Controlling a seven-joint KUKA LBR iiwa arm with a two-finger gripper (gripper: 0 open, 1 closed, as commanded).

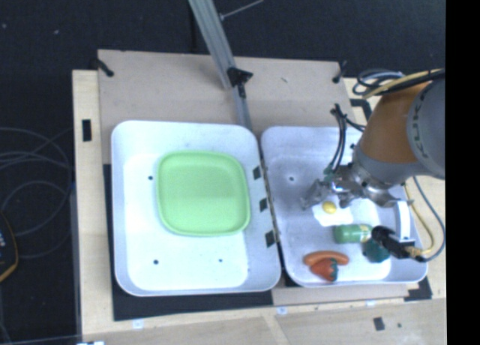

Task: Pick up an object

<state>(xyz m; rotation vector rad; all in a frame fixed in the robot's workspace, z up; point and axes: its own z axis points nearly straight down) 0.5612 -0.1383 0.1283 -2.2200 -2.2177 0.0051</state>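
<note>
The arm (420, 133) reaches in from the right, low over the right bin (289, 152). Its orange band (386, 130) sits above the bin's far right corner, and the wrist bends down and to the left from there. The gripper (324, 195) hangs close over the bin floor, roughly at the middle of that bin, and points toward the divide between the two bins.

From where I stand the metal parts at the tip run together against the white floor. I cannot tell how far the jaws are parted, and I cannot make out anything held in them.

A small yellow piece (328, 206) lies right at the tip, just on the near side of the jaws. It is so close that I cannot say whether it is touched or merely beside them. A green bottle (351, 232) lies on its side a little further toward the near edge and slightly right of the jaws, apart from them. An orange-and-red thing (326, 261) lies flat beyond the bottle, close to the bin's near wall and almost straight in front of the jaws.

To the left of the jaws, across the divide, the left bin (124, 186) holds a pale green plate (202, 193), well apart from the gripper. A grey pole (214, 32) slants down from the top of the view and ends behind the divide, on the far side of the jaws.
</note>
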